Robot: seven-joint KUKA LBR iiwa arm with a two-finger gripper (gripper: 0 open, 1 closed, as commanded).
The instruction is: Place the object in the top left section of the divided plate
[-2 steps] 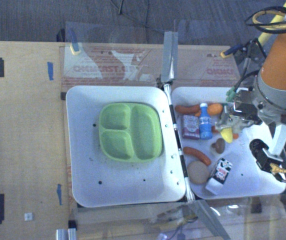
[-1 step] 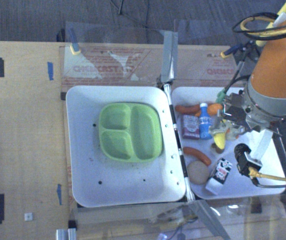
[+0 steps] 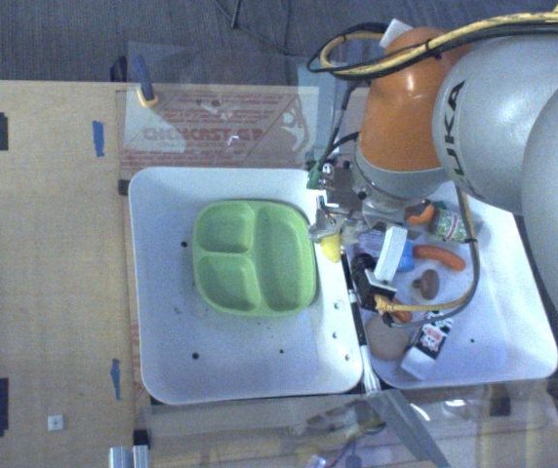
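Green, the divided plate (image 3: 284,252) lies in the middle of the left bin (image 3: 162,349). At its 3 o'clock your end effector (image 3: 342,224) hangs over the bins' shared edge, close to a small yellow object (image 3: 330,249); you cannot tell whether that end effector is spread, pressed together or pinching anything.

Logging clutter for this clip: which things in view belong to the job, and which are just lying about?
Job: green divided plate in the left bin; yellow piece at the bins' shared edge, possibly the object to place.
Lying about, right bin: orange sausage, brown round piece, blue piece, black-and-white packet.
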